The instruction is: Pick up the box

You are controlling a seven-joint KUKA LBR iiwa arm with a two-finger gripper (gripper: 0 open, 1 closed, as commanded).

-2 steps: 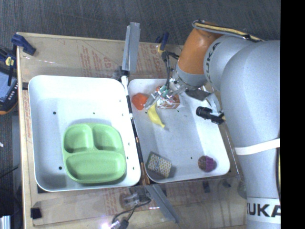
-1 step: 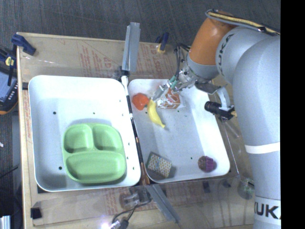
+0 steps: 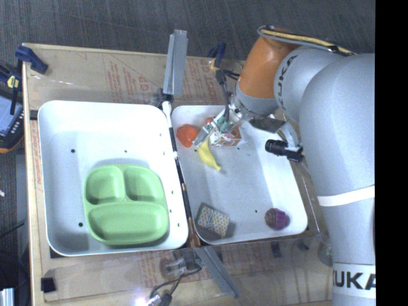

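A grey arm with an orange band reaches from the right into the right bin (image 3: pixel 290 190), its gripper (image 3: pixel 217 130) low over the bin's upper left corner. Whether the jaws are open or closed cannot be told; clutter hides them. The box (image 3: pixel 227 136), a small white and red carton, lies just at the gripper's 4 o'clock, touching or nearly so. An orange ball (image 3: pixel 187 134) sits at the gripper's 9 o'clock, a banana (image 3: pixel 209 157) at 6 o'clock. A patterned pouch (image 3: pixel 212 220) and purple ball (image 3: pixel 276 218) rest along the near wall. A green divided tray (image 3: pixel 126 205) lies in the left bin (image 3: pixel 64 126).
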